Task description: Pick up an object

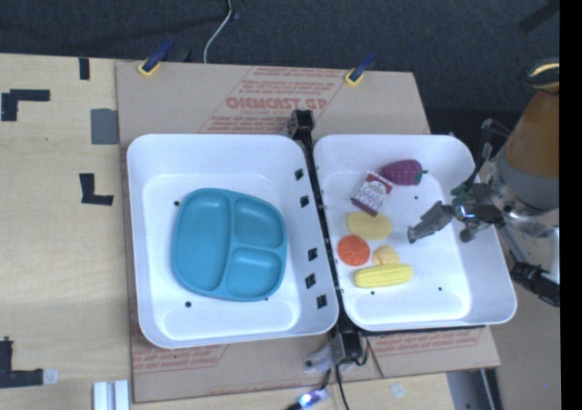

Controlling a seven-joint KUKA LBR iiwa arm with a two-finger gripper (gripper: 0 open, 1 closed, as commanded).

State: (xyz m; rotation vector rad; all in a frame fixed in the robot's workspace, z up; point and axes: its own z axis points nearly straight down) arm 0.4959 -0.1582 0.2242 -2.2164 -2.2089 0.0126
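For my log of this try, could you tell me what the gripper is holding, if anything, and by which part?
Nothing is held. The gripper hangs above bare floor of the right bin, apart from the toy corn and other toy food.

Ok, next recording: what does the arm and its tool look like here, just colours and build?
The arm enters from the view's right as a thick rounded body, orange-brown on its upper part and grey below. Beneath that sits a metallic silver wrist section with dark fittings. The tool is dark grey, slim and angular, far thinner than the arm. No markings are legible on it.
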